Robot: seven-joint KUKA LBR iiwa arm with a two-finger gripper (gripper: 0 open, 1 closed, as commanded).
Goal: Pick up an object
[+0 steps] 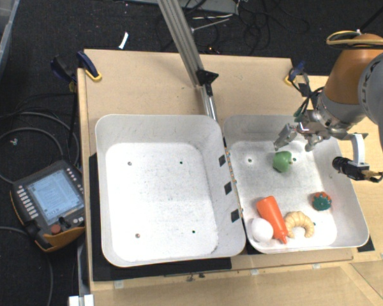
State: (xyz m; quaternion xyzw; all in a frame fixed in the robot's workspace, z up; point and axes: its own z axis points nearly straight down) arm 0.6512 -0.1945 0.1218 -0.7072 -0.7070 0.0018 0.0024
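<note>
Green ball [282, 161] lies in the right bin [348, 199], just below the gripper [296, 139]. We see the fingers spread apart over it, nothing between them. Nearer the front of that bin we note a carrot [272, 216], a white egg [262, 229], a croissant [300, 222], and a small red-and-green piece [322, 201]. Left bin [108, 171] beside it.

We see the grey arm with the orange band [357, 75] cut off by the right edge, so its base stays unseen. The long orange carrot-shaped toy [272, 217] covers part of the round white ball [262, 230] beside it. The small red and green toy [321, 201] is too small for us to identify. A clear plastic tub [0, 24] is cropped at the left edge.
</note>
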